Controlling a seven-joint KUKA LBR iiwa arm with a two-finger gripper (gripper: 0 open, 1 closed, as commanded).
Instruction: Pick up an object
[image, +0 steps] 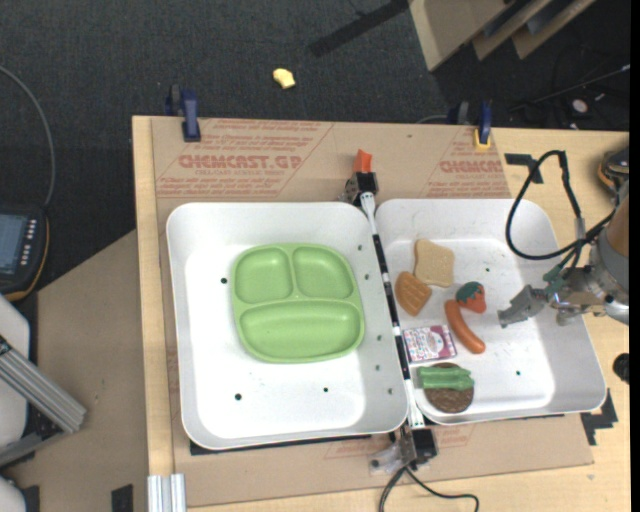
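The right bin (520, 375) holds several toy foods. A tan toast slice (434, 263) lies at the back, with an orange pastry (412, 293) just in front of it. A red tomato (470, 294) sits beside an orange sausage (465, 327). A pink packet (432, 344) lies near the bin's left wall. A green piece (445, 377) rests on a brown disc (449, 399) at the front. My gripper (520, 307) hovers low over the right half of this bin, right of the sausage and apart from it, with nothing seen in it.
The left bin (200, 300) holds a green divided plate (297, 302). A black cable (530, 195) loops above the right bin's far corner. Blue clamps (186, 113) grip the board's back edge. A hinge strip (385, 300) runs between the bins.
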